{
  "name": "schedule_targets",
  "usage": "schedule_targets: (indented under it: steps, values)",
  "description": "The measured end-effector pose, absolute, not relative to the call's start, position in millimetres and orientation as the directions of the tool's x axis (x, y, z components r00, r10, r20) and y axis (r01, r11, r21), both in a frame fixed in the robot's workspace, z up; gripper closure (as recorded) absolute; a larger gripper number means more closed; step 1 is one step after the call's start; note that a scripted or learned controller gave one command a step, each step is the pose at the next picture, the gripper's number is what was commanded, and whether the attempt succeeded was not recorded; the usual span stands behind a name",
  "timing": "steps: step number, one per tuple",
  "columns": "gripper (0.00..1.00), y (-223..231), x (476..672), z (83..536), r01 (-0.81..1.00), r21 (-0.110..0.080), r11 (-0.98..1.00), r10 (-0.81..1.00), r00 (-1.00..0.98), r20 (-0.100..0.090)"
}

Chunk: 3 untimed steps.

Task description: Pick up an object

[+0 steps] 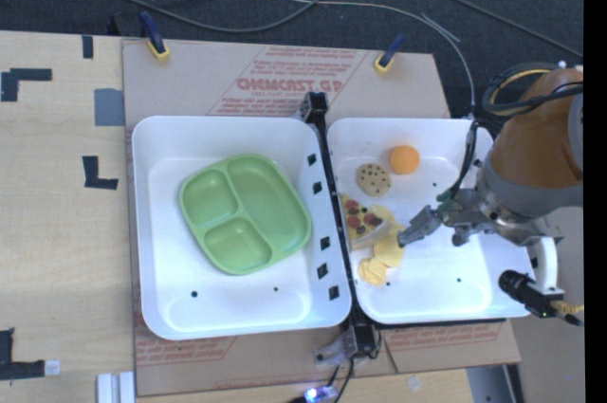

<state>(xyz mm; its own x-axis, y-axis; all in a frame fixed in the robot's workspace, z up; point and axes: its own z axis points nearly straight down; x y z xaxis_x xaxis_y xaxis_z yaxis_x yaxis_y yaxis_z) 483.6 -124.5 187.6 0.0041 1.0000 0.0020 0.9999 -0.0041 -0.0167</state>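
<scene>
The arm runs off the right edge, so its base is out of view. Its body covers the right rim of the right bin. The gripper is too small and dark to read. The slice of pizza partly overlaps a yellow piece whose kind cannot be told.

Divided plate in left bin; ball, cookie in right bin

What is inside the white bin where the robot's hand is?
Inside the right bin: an orange ball, a cookie, a pizza slice, yellow pieces and the gripper. Anything beneath the arm is covered.
</scene>
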Motion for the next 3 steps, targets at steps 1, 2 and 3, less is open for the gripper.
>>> schedule_targets:
  steps: [1, 2, 3]
  values:
    - [0.0, -123.9, 486.8, 194.8, 1.0, -0.003, 0.001, 1.0, -0.001, 0.0]
    - [0.0, -132.8, 489.0, 139.9, 1.0, -0.003, 0.0, 1.0, 0.0, 0.0]
    - [0.0, -132.7, 489.3, 88.6, 1.0, -0.001, -0.001, 1.0, 0.001, 0.0]
